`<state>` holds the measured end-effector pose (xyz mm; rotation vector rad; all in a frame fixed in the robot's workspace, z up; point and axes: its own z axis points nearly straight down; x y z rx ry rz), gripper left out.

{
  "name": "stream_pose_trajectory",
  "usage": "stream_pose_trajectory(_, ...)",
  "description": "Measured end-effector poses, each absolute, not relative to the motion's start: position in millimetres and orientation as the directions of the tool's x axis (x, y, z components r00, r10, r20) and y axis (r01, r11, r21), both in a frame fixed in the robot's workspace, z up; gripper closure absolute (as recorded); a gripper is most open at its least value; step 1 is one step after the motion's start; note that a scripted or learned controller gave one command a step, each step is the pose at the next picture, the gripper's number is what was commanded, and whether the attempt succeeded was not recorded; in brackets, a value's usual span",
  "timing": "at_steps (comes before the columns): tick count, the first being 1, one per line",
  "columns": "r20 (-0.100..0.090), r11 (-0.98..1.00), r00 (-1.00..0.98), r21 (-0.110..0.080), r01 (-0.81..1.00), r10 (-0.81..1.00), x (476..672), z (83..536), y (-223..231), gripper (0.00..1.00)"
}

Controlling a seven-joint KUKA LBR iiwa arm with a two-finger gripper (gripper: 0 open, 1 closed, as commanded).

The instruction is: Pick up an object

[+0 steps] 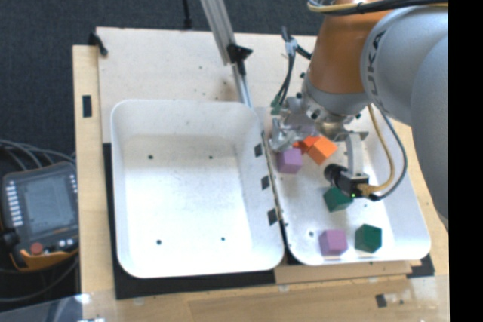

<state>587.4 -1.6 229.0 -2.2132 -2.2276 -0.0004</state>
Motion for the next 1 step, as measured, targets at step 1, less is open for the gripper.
stream_pose_trajectory(1,0.001,0.007,-0.007,-0.001,1.000,1.000,576.9,222.8,44.8,1.00)
